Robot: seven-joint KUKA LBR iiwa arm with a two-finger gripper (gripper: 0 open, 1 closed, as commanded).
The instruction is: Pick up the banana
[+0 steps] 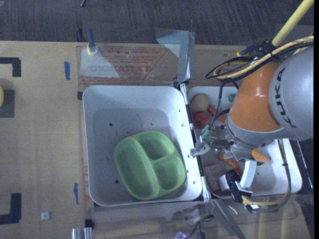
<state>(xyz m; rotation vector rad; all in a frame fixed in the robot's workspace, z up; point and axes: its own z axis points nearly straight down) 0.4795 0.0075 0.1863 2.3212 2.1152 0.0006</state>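
My gripper hangs low over the left side of the right bin, close to the wall shared with the left bin. The grey and orange arm covers most of that bin. Around it I see a beige ball, a red-orange item, orange pieces and a brownish item. What lies beneath the arm is hidden.
The left bin holds a green divided plate at its front right. A clear sheet lies on the bench behind the bins. A small yellow object sits at the far left edge.
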